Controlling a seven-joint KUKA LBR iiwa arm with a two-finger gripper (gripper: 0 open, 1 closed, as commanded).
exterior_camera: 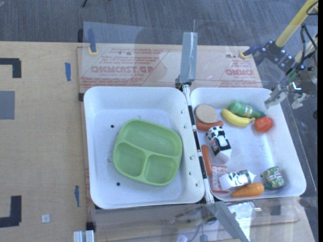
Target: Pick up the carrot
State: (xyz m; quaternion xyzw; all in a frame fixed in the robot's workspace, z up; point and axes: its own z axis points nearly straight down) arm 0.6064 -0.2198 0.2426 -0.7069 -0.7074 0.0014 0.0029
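One carrot: a small orange tapered carrot (248, 189) lies flat near the front rim of the right white bin (290, 135), far from the gripper, toward the camera and a little to the view's left of it.
Touching the carrot: a white carton with dark print (237, 178) lies just behind it, on a flat red-and-white packet (218, 178).
Beside the carrot: a round green-patterned can (273, 178) sits just to its right, straight down the view from the gripper.
Mid bin: a white carton with black cow patches (219, 142) lies tilted; a thin orange-red stick (206, 160) runs along the bin's left wall.
Back of the bin, nearest the gripper: a red-orange round fruit (263, 124), a yellow banana (237, 118), a green bottle lying on its side (243, 108), a tan round disc (206, 113) with an orange-red piece (210, 125) under its edge.
Gripper: the metal two-finger gripper (282, 92) hovers at the right bin's back right corner, above the rim; whether its tips are apart or together I cannot tell, and nothing is seen between them.
Left bin: the left white bin (101, 130) holds a light green three-part plastic plate (147, 152), well away to the gripper's left in the view.
Surface: a pale wooden bench (40, 135) with black and blue tape marks; clear sheeting with red lettering (126, 67) behind the bins.
Room: grey carpet floor (151, 4) beyond.
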